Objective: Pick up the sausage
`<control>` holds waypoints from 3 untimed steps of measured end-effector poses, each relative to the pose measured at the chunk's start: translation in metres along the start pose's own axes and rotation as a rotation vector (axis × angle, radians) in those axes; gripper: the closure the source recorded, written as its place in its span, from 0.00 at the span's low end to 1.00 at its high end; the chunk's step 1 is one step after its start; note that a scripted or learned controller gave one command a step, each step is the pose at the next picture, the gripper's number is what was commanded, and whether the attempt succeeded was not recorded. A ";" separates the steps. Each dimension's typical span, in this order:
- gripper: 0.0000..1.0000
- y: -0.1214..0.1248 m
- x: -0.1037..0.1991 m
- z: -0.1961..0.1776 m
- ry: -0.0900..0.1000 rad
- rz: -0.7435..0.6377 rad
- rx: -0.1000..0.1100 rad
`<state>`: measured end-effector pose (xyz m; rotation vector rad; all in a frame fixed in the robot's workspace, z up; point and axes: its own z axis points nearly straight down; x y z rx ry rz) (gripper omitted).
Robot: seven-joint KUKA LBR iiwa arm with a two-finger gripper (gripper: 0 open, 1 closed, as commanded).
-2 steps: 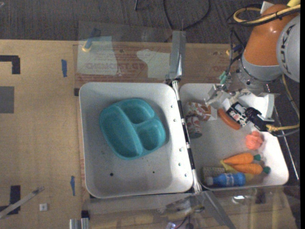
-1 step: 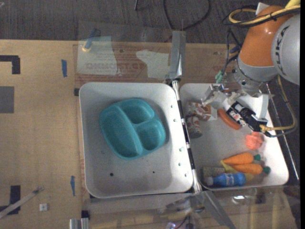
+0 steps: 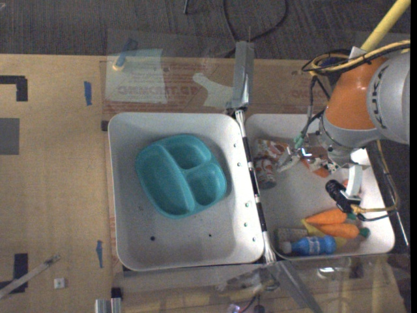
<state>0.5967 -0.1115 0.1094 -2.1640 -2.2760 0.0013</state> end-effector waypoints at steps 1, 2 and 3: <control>0.00 0.031 -0.036 0.021 -0.001 -0.050 -0.008; 0.00 0.042 -0.057 0.022 0.009 -0.053 -0.006; 0.00 0.043 -0.065 0.022 0.027 -0.135 -0.004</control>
